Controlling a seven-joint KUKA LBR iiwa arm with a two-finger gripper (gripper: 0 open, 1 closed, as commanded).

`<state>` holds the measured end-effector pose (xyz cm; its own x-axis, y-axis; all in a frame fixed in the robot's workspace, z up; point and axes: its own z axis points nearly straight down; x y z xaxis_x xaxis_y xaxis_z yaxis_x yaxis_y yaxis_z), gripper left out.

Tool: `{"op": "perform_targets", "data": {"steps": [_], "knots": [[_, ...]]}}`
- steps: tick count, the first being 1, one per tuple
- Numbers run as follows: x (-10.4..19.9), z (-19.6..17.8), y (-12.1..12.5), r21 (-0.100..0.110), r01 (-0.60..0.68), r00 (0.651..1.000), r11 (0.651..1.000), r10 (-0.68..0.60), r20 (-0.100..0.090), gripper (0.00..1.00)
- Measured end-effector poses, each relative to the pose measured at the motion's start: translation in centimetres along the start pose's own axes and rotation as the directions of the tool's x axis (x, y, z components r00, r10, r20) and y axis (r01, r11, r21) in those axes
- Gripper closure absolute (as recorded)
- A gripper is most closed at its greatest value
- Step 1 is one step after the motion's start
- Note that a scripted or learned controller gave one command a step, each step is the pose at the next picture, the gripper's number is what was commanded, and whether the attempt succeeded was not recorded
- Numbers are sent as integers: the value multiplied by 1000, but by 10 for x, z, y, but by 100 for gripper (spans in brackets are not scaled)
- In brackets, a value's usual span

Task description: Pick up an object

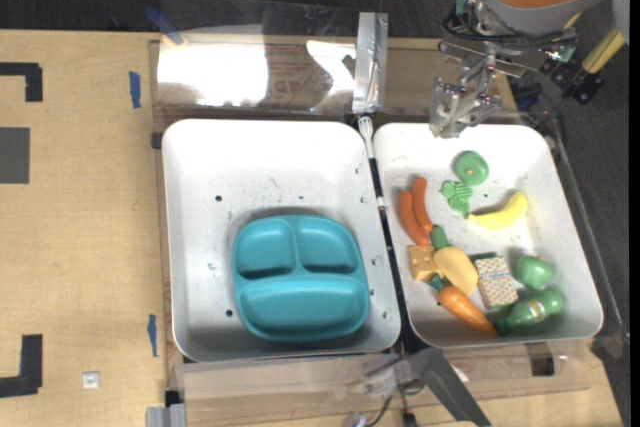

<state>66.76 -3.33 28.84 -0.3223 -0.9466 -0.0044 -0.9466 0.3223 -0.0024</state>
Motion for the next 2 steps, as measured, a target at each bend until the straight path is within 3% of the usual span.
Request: {"op": "perform_targets", "data": {"steps": [1,2], "knots": [[-13,3,4,0,208,978,978,-208,0,100],[-39,-10,13,5,261,965,965,-261,2,100]]}}
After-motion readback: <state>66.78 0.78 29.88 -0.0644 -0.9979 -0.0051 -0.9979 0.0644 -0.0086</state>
